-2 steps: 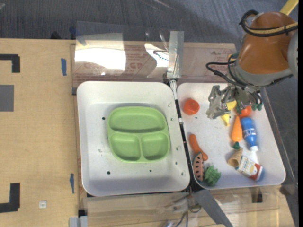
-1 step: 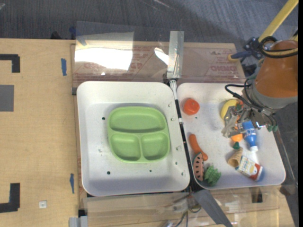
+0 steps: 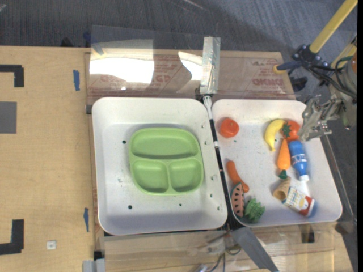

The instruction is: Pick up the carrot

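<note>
Your stock, operator. Carrot: right bin, far-right part, lying lengthwise, touching the blue bottle on its right and just below the banana; its green top is partly masked by a red item you cannot identify. Tool: over the right bin's far-right rim, metal parts blurred; you cannot tell its opening, and nothing shows between its tips. Left bin: green divided plate, bare margin all round. Right bin's centre lies open.
</note>
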`<state>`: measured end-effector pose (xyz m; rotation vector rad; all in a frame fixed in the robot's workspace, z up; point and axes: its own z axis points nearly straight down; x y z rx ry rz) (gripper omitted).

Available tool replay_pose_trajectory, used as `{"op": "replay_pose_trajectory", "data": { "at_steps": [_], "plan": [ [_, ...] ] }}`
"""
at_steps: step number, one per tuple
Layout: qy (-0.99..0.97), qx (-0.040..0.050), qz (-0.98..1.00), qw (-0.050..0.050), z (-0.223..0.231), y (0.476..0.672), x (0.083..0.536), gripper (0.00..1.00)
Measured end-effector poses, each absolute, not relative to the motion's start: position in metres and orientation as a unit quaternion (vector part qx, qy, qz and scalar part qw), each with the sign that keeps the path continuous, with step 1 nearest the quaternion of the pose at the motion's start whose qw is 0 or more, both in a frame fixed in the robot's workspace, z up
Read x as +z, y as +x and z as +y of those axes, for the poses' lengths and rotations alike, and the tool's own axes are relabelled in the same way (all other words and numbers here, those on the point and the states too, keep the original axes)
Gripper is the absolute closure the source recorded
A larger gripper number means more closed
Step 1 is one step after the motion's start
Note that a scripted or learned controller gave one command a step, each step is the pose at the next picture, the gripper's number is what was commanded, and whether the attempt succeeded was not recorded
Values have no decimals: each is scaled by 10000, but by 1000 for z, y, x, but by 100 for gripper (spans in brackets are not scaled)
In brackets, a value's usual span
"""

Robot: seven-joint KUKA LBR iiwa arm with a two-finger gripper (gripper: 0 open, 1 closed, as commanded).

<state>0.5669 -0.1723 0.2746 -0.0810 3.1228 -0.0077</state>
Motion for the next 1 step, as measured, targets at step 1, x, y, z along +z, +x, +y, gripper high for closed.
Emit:
{"op": "replay_pose_trajectory", "data": {
  "at_steps": [1],
  "plan": [
    [-801,-24,9968,77,-178,527,100,100]
  ]
}}
